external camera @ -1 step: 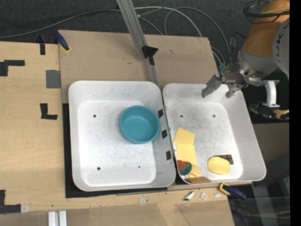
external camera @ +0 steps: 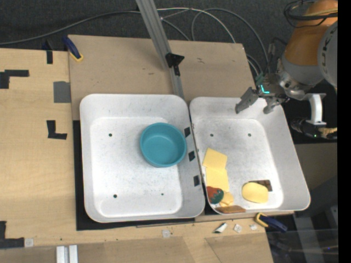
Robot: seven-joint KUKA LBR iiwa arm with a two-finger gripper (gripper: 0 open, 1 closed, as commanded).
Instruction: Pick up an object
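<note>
A blue bowl [external camera: 162, 144] sits in the left bin [external camera: 101, 152], near its right wall. In the right bin [external camera: 285, 147] lie a pale yellow sponge-like block [external camera: 215, 167], a round yellow object [external camera: 255, 192], a small red and green item [external camera: 214, 194] and a dark brown piece [external camera: 265, 184], all toward the near end. My gripper [external camera: 256, 104] hangs over the far edge of the right bin, its two dark fingers [external camera: 244, 102] spread apart with nothing between them. It is well away from the objects.
A slanted metal pole [external camera: 159, 37] rises behind the bins. Cables [external camera: 219, 23] trail across the dark floor at the back. Blue and yellow clips [external camera: 73, 49] sit at the board's far left corner and near the front right [external camera: 269, 222].
</note>
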